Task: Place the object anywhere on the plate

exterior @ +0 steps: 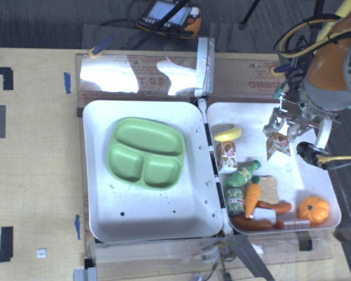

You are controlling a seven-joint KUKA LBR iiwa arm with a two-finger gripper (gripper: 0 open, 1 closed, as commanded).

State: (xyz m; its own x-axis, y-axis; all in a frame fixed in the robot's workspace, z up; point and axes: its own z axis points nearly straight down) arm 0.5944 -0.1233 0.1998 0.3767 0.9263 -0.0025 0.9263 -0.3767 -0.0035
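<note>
A: Nothing on the plate (pixel 145 151) yet. Camera view: green three-compartment plate sits bare in the left bin (pixel 99 174). All candidate objects are in the right bin (pixel 322 183).

B: Hand state?

A: Hand (pixel 284 134) is over the upper part of the right bin, with something crumpled and silvery, maybe a foil packet (pixel 279 140), right at it. Can't tell if the fingers are closed on it or just next to it. Too cluttered there.

B: So which object is the task's thing?

A: My guess is that packet, since the hand is at it. Rest are down by the divider and front wall: banana (pixel 227 134), small carton (pixel 227 155), green bottle (pixel 241 174), carrot (pixel 253 196), bread slice (pixel 271 188), sausage (pixel 254 223), pumpkin (pixel 313 209).

B: Progress?

A: Early, by my read. At best a grasp in hand, unconfirmed. Left: lift clear, carry across the divider to the left bin, release over the plate. Any compartment counts.
</note>
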